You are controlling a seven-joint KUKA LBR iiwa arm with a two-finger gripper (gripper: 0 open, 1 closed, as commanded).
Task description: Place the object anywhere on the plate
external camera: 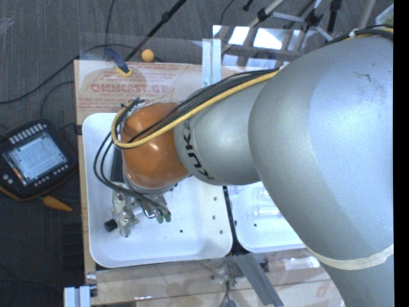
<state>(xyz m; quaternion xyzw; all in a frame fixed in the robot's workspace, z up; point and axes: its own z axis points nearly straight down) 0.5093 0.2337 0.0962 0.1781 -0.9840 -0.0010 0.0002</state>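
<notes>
Glossy white plastic bin (192, 245); arm (307, 152) matt grey (orange band (150, 149) shiny).

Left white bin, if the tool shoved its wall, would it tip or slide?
The left white bin looks shallow and wide, so tipping seems unlikely. Its thin, smooth walls suggest light plastic, so it might slide. The right bin sits close alongside, which may block sliding that way.

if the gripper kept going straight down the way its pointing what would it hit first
Most likely the bare white floor of the left bin. The gripper points down over it, and nothing else shows beneath it, though the arm hides part of the bin and depth is hard to judge.
</notes>
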